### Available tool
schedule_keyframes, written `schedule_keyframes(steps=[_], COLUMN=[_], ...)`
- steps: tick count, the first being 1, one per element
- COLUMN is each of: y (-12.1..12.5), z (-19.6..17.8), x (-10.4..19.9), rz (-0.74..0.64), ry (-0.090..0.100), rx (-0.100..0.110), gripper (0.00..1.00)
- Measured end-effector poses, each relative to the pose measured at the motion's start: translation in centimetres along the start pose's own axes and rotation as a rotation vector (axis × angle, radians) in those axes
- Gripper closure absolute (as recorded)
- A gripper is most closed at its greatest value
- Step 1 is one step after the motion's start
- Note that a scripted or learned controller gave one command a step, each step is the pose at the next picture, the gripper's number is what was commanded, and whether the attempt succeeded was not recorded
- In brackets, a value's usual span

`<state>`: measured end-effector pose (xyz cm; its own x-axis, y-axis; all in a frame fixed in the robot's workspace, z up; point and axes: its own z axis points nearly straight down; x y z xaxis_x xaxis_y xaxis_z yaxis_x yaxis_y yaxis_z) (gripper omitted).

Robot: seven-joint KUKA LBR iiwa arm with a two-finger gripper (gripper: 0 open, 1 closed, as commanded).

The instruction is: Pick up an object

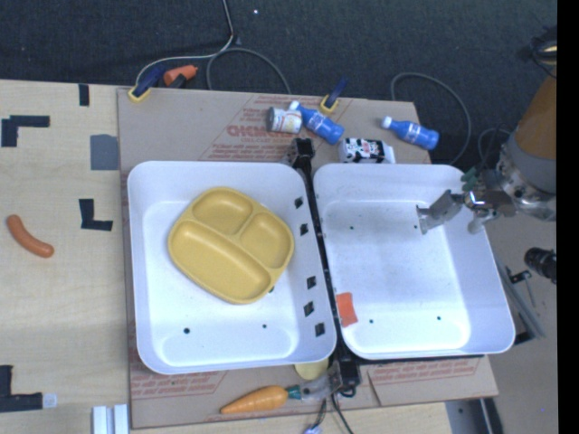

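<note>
A yellow divided plate lies in the left white bin. A small orange-red block rests on the floor of the right bin, close to its left wall. My gripper hangs over the right bin's upper right corner, far from the block. Its two grey fingers are spread apart and open, with nothing between them.
Behind the bins lie a white bottle, two blue bottles and a black-and-white item. A toy carrot sits in front of the bins. A sausage lies far left on the bench.
</note>
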<state>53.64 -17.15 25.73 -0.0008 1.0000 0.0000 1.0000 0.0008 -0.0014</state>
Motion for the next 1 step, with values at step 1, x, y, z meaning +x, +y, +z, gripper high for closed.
schedule_keyframes(steps=[1], y=[2.35], z=[17.81], x=[2.32], rz=[-0.002], ry=[-0.004], rx=[-0.006], gripper=[0.0])
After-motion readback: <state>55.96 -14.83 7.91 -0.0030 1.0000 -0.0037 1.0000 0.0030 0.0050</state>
